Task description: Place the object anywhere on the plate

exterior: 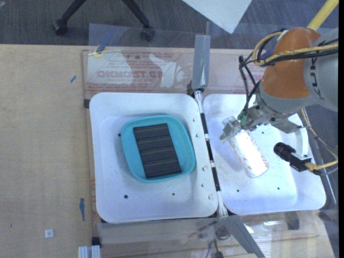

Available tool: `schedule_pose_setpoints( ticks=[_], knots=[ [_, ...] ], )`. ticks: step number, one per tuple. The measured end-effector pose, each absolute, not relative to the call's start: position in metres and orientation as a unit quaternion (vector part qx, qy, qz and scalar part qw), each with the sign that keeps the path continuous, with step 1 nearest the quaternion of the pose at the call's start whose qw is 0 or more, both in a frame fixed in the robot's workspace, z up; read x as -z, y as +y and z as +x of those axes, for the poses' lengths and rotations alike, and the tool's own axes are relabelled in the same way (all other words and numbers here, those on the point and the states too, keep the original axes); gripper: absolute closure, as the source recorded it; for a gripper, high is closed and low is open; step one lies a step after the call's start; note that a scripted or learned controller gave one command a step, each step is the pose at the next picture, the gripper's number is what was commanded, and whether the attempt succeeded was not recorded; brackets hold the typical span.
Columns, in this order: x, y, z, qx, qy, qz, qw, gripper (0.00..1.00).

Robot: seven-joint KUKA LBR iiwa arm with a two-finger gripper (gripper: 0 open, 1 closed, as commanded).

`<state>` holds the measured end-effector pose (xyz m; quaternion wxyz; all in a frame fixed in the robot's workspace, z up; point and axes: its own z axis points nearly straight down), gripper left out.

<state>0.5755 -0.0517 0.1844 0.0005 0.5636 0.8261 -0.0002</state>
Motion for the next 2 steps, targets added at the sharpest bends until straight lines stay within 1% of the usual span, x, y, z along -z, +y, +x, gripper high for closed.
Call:
schedule_pose_setpoints(
  ticks=[1,2],
  knots=[
    [-0.1884,-0.0048,0.6067,-0.0007,0.858,0.514,0.007,1.0],
    [-0.1854,-0.0024,0.6052,-0.0007,0.858,0.513,0.003,0.0]
  ],
)
